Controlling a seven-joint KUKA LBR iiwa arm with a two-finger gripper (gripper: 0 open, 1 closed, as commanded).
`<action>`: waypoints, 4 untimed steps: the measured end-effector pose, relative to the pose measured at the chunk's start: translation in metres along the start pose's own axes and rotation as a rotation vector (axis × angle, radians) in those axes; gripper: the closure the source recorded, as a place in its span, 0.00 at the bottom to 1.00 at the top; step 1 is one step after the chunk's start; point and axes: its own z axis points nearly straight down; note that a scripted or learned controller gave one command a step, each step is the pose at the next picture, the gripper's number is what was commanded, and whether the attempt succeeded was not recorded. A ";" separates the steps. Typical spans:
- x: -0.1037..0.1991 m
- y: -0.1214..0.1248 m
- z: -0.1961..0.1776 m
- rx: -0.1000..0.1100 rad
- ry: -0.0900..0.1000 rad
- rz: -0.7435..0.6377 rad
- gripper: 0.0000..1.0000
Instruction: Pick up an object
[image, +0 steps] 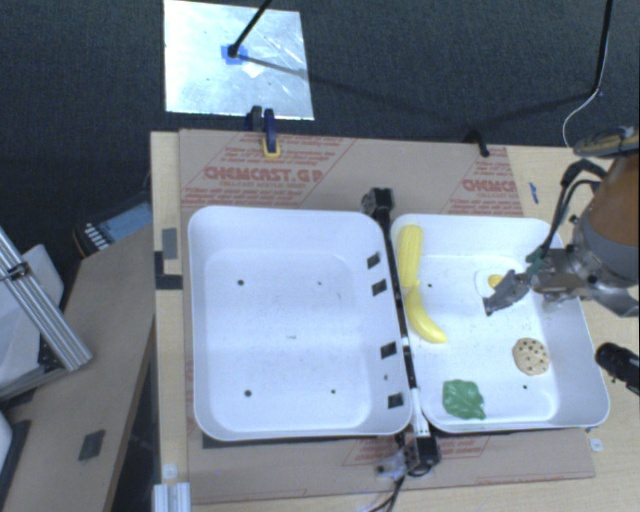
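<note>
The right bin (575, 400) holds a yellow banana (415, 285) lying along its left wall, a round speckled cookie (530, 356) near the right side, and a green leafy piece (463, 398) at the front. A small yellow object (494, 281) lies in the middle of the bin, partly hidden by my gripper (500, 295). The gripper reaches in from the right and hangs low over the bin floor, right beside that yellow object. Nothing can be seen held in it.
The left bin (210, 300) stands beside the right one, with a black hinge strip (392, 310) between them. Both rest on a cardboard sheet (300, 165). A blue and yellow clamp (268, 130) sits at the back edge, and a metal plate (238, 60) lies beyond.
</note>
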 end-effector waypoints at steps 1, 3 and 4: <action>-0.005 0.042 0.154 0.011 0.002 0.002 0.00; -0.006 0.044 0.146 0.001 0.000 0.003 0.00; -0.011 0.081 0.190 0.000 0.000 -0.002 0.00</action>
